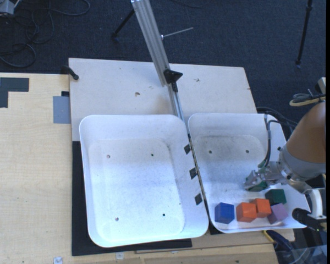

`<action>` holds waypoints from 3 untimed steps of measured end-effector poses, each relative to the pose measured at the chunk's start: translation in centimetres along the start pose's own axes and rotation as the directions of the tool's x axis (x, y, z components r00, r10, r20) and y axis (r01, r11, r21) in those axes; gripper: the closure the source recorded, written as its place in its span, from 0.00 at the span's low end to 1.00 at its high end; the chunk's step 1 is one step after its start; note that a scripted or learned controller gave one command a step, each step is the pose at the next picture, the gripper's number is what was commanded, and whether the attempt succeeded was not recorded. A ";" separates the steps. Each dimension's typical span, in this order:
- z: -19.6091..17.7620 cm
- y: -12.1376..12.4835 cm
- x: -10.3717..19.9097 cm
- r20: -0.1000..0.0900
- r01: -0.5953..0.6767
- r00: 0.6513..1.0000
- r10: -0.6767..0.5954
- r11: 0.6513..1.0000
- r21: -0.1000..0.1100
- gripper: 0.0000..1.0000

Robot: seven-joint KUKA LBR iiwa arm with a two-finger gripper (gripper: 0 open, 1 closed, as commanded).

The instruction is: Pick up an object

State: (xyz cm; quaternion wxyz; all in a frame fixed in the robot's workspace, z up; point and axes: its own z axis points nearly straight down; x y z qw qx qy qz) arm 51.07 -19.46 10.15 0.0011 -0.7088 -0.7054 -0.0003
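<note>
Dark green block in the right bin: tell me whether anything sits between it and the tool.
Nothing visible does. The tool hangs just up-left of the dark green block, with bare floor of the right bin between them. The orange blocks lie nearer the front rim, off that path.

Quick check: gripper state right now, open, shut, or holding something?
Gripper: cannot be told; it is low in the right bin, just above the green block.
</note>
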 end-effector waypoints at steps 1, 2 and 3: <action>-4.3 2.4 7.9 -0.002 0.012 1.000 -0.012 1.000 -0.002 1.00; -9.0 7.6 16.8 -0.002 0.013 1.000 -0.013 1.000 -0.003 1.00; -8.8 14.5 22.9 0.001 0.009 1.000 -0.009 1.000 -0.002 1.00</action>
